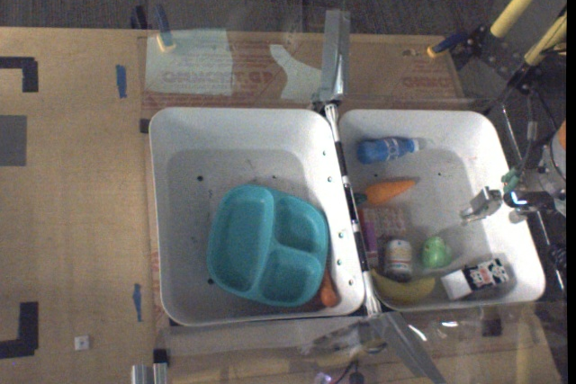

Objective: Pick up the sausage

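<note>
A small orange-red sausage lies in the left bin, wedged between the teal divided plate and the bin's right wall, near the front corner. My gripper hangs over the right side of the right bin, far to the right of the sausage and above the bin floor. Nothing shows in its grasp. The arm comes in from the right edge.
The right bin holds a blue bottle, an orange carrot, a small can, a green toy, a banana and a cow-patterned carton. A metal divider stands behind the bins.
</note>
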You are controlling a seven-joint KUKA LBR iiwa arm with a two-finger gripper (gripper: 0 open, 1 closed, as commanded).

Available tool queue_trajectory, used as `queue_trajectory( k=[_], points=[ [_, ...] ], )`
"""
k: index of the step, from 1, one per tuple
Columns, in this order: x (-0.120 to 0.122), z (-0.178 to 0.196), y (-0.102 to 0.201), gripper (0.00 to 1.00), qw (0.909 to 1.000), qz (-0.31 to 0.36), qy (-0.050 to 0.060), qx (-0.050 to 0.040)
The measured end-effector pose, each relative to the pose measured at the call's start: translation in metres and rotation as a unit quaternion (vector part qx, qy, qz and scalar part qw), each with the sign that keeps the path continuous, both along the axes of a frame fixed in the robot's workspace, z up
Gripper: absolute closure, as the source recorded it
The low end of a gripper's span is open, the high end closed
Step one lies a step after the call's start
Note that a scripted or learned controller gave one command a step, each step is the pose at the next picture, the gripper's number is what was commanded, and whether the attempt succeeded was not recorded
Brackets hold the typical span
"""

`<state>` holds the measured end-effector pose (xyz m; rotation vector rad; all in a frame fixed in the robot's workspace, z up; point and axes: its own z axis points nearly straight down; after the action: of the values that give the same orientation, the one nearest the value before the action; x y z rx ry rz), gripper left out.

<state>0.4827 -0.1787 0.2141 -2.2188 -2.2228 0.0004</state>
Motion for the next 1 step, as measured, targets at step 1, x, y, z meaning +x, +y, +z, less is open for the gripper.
queue_trajectory(
  k=[1],
  points=[
    [0.0265,-0.1190,-0.0366,0.00,0.9995,0.031,-0.002,0.0025]
  ],
)
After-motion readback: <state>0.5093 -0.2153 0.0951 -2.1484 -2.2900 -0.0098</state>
